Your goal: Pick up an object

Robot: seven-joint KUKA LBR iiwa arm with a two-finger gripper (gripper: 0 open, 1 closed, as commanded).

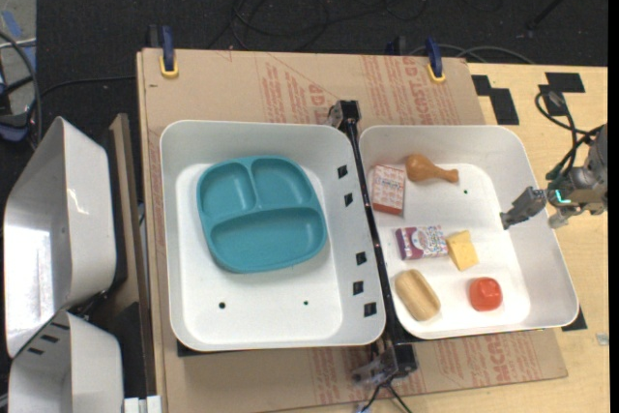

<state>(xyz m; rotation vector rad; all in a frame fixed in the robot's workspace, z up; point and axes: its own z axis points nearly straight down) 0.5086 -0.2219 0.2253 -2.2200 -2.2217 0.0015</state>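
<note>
Approach stage | tool (530, 205) at right bin (503, 138) right rim; fingers' state unclear; grips nothing | next: descend onto red block (486, 293)

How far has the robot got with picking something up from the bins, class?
Done: nothing looks lifted yet. The chicken leg, pink box, purple carton, cheese, bun and tomato all lie in the right bin.
In hand: the gripper sits at that bin's right edge, with no item between its fingers.
Left: reach an item, grasp and lift.
</note>
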